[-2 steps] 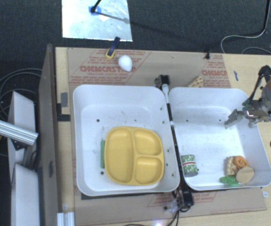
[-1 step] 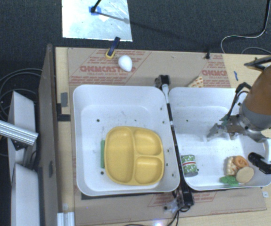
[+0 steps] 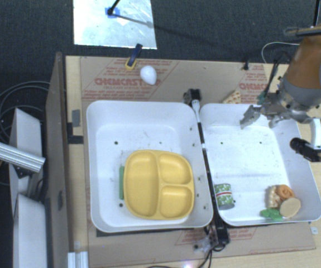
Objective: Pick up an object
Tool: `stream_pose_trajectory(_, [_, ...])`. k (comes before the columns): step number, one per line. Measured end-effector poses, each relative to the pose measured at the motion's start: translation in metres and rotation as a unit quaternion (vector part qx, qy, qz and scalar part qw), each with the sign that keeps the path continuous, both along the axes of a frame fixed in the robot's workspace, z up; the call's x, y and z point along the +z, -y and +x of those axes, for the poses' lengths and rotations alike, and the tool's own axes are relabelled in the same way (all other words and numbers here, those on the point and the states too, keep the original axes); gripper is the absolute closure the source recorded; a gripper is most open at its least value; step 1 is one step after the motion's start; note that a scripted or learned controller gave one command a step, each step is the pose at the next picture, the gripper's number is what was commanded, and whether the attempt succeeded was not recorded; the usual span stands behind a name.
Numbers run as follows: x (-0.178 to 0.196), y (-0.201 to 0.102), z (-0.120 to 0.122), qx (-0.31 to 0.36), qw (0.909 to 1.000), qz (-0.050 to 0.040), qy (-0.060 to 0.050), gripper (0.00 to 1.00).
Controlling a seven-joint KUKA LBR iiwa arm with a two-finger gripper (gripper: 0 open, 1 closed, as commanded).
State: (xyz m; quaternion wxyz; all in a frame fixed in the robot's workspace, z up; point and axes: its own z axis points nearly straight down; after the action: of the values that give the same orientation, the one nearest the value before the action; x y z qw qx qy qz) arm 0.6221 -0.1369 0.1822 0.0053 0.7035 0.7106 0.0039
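My gripper point(image 3: 262, 117) hangs over the far edge of the right bin point(image 3: 244, 155), under the orange band of the arm. Its two fingers stand spread, open, with nothing between them. Along the near side of that bin lie a small green-and-white can point(image 3: 224, 196) at the left and a cluster of toy food point(image 3: 282, 200) at the right corner: tan, orange and green pieces. The left bin point(image 3: 143, 121) holds a yellow divided plate point(image 3: 159, 183), with a green strip point(image 3: 121, 182) showing at its left edge. All these lie well nearer than the gripper.
Behind the bins, on the cardboard base, lie a white egg-shaped object point(image 3: 148, 74) and a blue-and-yellow tool point(image 3: 133, 57). A black clamp point(image 3: 193, 96) sits where the bins meet. A black part of the arm point(image 3: 305, 148) overhangs the right bin's right rim. Cables lie at the far left.
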Motion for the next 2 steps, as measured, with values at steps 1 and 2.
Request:
stream_pose_trajectory(1, [-0.085, 0.008, -0.025, -0.005, 1.0000, 0.0014, -0.008, 0.00])
stream_pose_trajectory(2, [-0.024, -0.034, 0.051, 0.000, 1.0000, 0.0005, 0.000, 0.00])
